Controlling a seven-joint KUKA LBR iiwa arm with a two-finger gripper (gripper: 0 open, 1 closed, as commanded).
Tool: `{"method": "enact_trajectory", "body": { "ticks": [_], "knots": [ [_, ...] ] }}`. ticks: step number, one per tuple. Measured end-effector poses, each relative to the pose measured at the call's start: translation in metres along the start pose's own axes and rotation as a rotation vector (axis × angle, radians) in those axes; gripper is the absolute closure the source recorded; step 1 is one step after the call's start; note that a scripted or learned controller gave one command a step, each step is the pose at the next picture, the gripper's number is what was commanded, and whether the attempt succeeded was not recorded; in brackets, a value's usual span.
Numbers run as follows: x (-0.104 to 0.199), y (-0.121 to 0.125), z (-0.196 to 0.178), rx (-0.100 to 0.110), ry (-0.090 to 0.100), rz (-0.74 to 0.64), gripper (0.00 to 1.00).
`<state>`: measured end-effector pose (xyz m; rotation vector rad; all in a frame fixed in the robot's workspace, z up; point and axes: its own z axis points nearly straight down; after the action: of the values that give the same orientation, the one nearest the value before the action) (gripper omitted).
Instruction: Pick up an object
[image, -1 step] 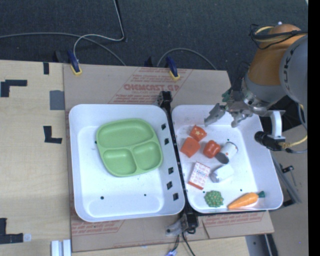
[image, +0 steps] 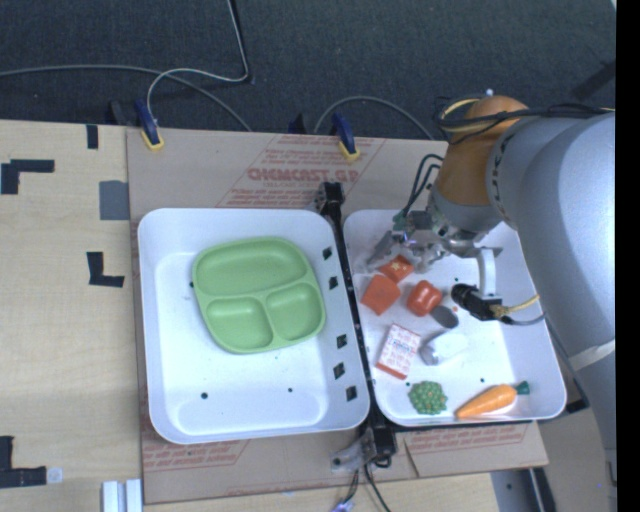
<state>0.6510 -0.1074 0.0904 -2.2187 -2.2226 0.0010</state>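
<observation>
Down at the bottom edge of the right bin (image: 545, 350): orange carrot (image: 487, 401) with a green tip, and just left of it a green broccoli floret (image: 428, 397). Moving up the frame, red-and-white packet (image: 398, 351) lying tilted, with a grey piece (image: 432, 351) and a white piece (image: 452, 345) just beside it. Higher still, orange-red block (image: 379, 293) and red pepper-like piece (image: 424, 297) side by side, near the centre divider. Right above them, a small orange piece (image: 398, 268) sitting directly at the tip of the tool (image: 412, 250), touching or nearly so. Reaching in from the upper right, grey arm with orange band, tool lowered over the upper part of the right bin. Cannot tell how far open the tool is, nor whether anything is gripped. Over in the left bin (image: 160, 340): green divided plate (image: 261, 293), well apart from the tool. Brown cardboard-covered counter (image: 250, 170) under both bins.
</observation>
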Motion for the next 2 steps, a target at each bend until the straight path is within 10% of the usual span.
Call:
{"method": "enact_trajectory", "body": {
  "ticks": [1, 2],
  "knots": [
    [0.0007, 0.0017, -0.0123, -0.004, 0.000, -0.002, 1.00],
    [0.0007, 0.0016, -0.0120, -0.004, 0.000, -0.002, 0.00]
  ]
}}
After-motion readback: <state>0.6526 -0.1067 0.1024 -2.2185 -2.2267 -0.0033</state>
